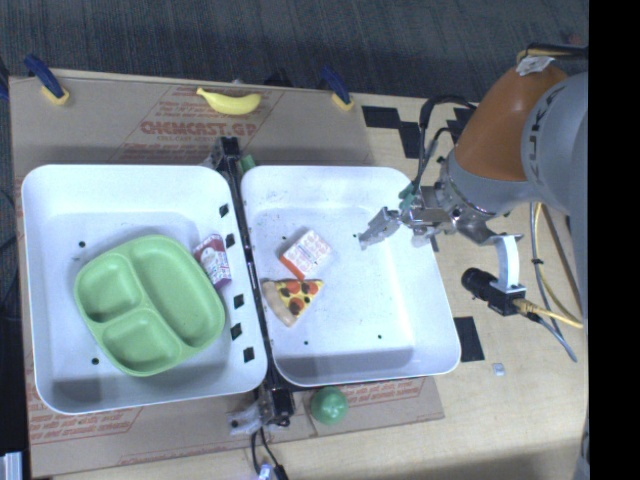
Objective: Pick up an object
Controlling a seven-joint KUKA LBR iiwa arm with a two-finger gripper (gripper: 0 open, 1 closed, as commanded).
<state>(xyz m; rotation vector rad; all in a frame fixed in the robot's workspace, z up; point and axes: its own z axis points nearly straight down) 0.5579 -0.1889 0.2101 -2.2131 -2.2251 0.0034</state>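
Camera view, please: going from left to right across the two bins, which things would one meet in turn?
Green divided plate → small red-and-white packet → toy pizza slice and white-and-orange box, one above the other at much the same place → gripper.

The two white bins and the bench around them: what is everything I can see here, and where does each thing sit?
Bins: two, white, side by side on cardboard.
Divided plate: one, green, left bin.
Small packet: one, red and white, left bin, at the plate's right edge.
Box: one, white and orange, right bin.
Pizza slice: one, yellow and orange, right bin, below the box.
Banana: one, yellow, above the bins.
Ball: one, green, below the right bin.
Clamps: two, blue, cardboard's top edge.
Gripper: one, grey, over the right bin.
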